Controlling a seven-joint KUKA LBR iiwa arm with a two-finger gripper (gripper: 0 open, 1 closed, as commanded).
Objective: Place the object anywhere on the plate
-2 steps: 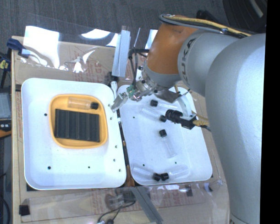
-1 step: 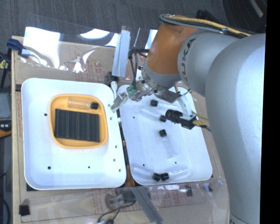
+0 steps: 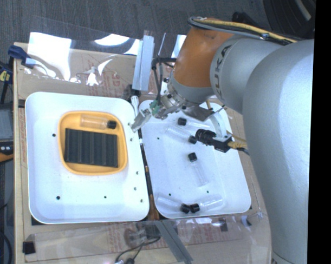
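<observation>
A yellow plate point(image 3: 65, 158) lies in the left bin point(image 3: 81, 204), with a dark ribbed rectangle point(image 3: 94, 148) across its middle. A clear vial with a black cap point(image 3: 97, 121) lies on the plate's far rim area. My gripper point(image 3: 140, 121) hangs over the divide between the two bins, just right of the plate's upper right corner and apart from that vial. In the right bin point(image 3: 234, 185) lie more clear vials with black caps: one in the middle point(image 3: 193, 158), one near the far side point(image 3: 181, 122), and a pair at the front point(image 3: 189, 208).
The big grey arm with its orange band point(image 3: 198, 54) covers the right bin's far right corner. A black cable plug point(image 3: 208, 138) juts over that bin. A metal bar point(image 3: 143, 60) stands behind the bins, and clear plastic sheeting lies at the back.
</observation>
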